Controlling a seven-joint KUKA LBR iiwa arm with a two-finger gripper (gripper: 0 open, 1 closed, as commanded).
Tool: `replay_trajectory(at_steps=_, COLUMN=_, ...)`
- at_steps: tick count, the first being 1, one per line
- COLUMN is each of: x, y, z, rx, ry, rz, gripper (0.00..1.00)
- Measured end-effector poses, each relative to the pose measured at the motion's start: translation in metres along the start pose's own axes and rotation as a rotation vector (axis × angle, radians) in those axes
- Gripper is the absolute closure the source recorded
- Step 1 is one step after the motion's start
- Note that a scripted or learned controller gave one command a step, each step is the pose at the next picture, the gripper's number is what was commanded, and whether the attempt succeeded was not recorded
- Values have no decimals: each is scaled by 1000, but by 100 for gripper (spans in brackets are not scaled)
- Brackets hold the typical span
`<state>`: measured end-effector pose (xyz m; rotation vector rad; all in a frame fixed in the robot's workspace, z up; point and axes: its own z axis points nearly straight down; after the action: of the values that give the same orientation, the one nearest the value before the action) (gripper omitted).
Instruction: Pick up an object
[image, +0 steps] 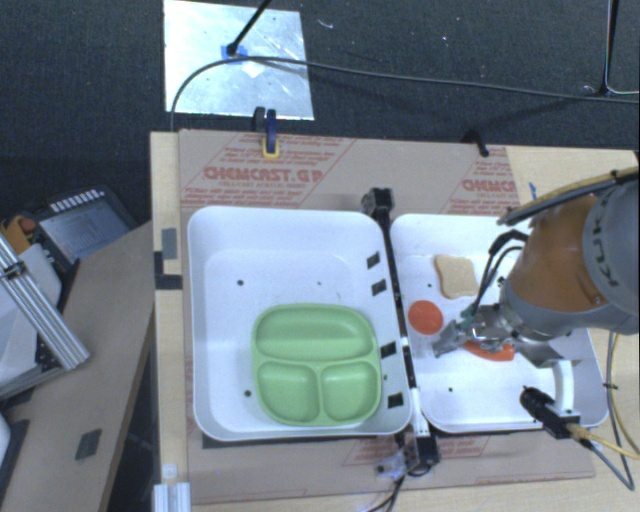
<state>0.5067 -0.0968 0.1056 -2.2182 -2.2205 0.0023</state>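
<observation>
In the right bin (470, 410) the gripper (462, 337) sits low at about 4 o'clock of the orange ball (426, 317) (whether its claw is open or closed I cannot tell), so it could nudge the ball rolling away.
</observation>
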Motion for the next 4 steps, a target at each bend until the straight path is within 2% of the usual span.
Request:
replay_trajectory(at_steps=1, x=-2, y=7, z=15, rx=-27, ry=-9, rz=-1, gripper=0)
replay_trajectory(at_steps=2, x=-2, y=7, z=4, rx=-26, ry=-7, rz=-1, gripper=100)
replay_trajectory(at_steps=3, x=4, y=14, z=-57, rx=-10, ry=-2, rz=-4, gripper=100)
replay_trajectory(at_steps=4, x=5, y=26, z=-109, rx=-11, ry=-2, rz=-4, gripper=100)
